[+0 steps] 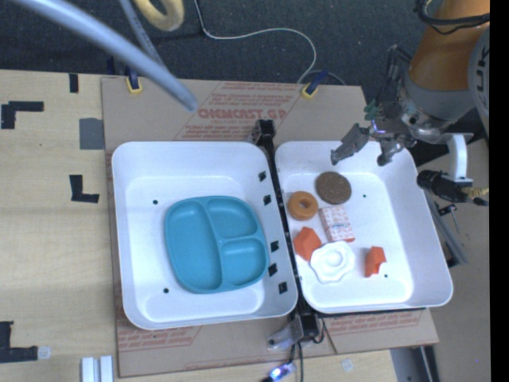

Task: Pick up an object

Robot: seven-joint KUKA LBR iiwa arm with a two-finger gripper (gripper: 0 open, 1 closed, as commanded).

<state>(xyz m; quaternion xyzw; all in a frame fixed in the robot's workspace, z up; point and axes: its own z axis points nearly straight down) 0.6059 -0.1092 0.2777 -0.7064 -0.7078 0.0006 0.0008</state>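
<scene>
Gripper (367, 148): poised over the far edge of the right bin (429, 249), fingers spread apart and grasping nothing, the arm (449, 46) coming in from the right. Right bin contents, six items: brown disc (333, 188) nearest the gripper, lying flat toward the far side; ring donut (302, 205) just beside it, close to the divider; small printed box (339, 224) below the disc; orange wedge (307, 242) beside the box; white flower-shaped piece (332, 262) touching or nearly touching the wedge and the box; small orange block (374, 261) apart from the rest, toward the near right. Left bin (135, 213): holds one blue divided tray (215, 241), well apart from the gripper. Step in hand, as judged: choosing a target and descending on it; nothing lifted yet. Recommended target: the orange block, since it stands clear of neighbours and offers two sides for the fingers; the disc is closer but lies low and flat, so the fingers would likely scrape the floor and slip over it. Method: centre the open fingers above the block, align them across its narrower span, descend straight until the tips straddle it, close, then lift vertically. Hazards: the crowded middle group, where a finger could land on the white piece or box and push items aside; the bin wall beside the block.
</scene>
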